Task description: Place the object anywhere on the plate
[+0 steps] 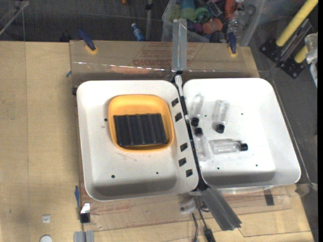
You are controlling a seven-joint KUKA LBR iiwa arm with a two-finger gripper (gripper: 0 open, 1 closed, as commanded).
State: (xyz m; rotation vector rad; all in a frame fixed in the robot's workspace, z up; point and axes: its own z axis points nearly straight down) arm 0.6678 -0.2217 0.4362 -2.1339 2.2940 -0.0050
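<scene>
Your clear plastic vials with black caps point(228, 146) lie in the right white bin point(262, 92), well apart from the orange plate point(139, 102). Likely light, slippery, prone to rolling; grip mid-body. Claw state: cannot tell.

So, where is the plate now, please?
The orange plate sits in the left bin of the camera view, near its middle, with a dark ridged block lying on it. The clear bottles lie apart in the right bin.

Probably lab: bench point(35, 135), twin bins point(91, 180)
</scene>
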